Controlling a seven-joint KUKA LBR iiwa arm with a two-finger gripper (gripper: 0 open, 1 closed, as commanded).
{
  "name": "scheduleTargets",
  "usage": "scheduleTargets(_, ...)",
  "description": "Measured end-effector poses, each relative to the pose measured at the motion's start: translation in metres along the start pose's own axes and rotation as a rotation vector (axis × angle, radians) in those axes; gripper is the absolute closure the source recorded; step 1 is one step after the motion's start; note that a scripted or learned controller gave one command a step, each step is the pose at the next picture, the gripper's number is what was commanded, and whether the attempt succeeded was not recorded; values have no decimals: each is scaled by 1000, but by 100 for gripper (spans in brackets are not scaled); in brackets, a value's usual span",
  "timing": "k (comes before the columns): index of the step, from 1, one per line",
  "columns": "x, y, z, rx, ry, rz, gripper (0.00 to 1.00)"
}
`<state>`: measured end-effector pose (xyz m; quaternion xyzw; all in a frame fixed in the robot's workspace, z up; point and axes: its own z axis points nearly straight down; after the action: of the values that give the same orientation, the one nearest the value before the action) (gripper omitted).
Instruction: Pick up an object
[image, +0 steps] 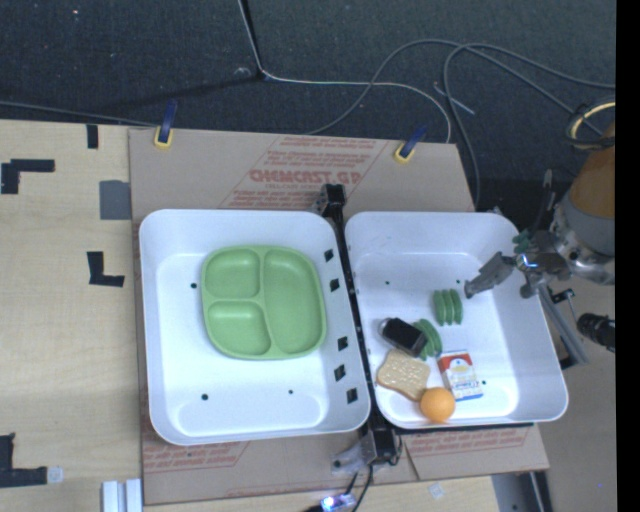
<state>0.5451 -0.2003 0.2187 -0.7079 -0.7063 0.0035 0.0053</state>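
the end effector (497, 272), how far open i cannot tell, hangs just right of the green ridged piece (447, 306).

White bins (168, 330); a pale green tray (264, 302) in the left. In the right: green pieces (447, 306), black block (403, 334), tan cracker (403, 375), orange ball (437, 405), red-and-white box (460, 375).

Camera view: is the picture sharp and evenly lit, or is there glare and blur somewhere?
Camera view: light is soft and even, with faint shadows inside the shallow white right bin; the green divided plastic plate shows a mild sheen, no hard glare; the whole picture is slightly soft, and the grey two-finger gripper at the right looks smeared, its details hard to read.
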Motion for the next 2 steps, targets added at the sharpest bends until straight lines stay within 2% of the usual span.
scheduleTargets(1, 0, 3, -6, -11, -3, -3, 0)
scheduleTargets(2, -3, -6, 54, -5, -2, -2, 0)
